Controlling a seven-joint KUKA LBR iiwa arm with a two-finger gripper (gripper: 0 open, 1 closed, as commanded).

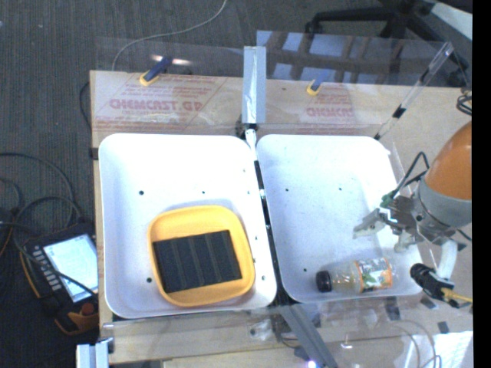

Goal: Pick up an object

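A small clear bottle (pixel 359 276) with a dark cap and a green-and-orange label lies on its side near the front edge of the right bin (pixel 322 175). My gripper (pixel 384 233) hangs at the right side of that bin, just above and to the right of the bottle, apart from it. Its fingers (pixel 367 225) are spread open with nothing between them. A yellow rounded tray (pixel 201 255) with a black slatted top rests in the front of the left bin (pixel 153 167).
The arm's orange band (pixel 460 167) and grey wrist come in over the right bin's right wall. A raised divider (pixel 261 198) separates the two bins. Cables and a black fitting (pixel 430 278) sit just outside the right bin's front corner.
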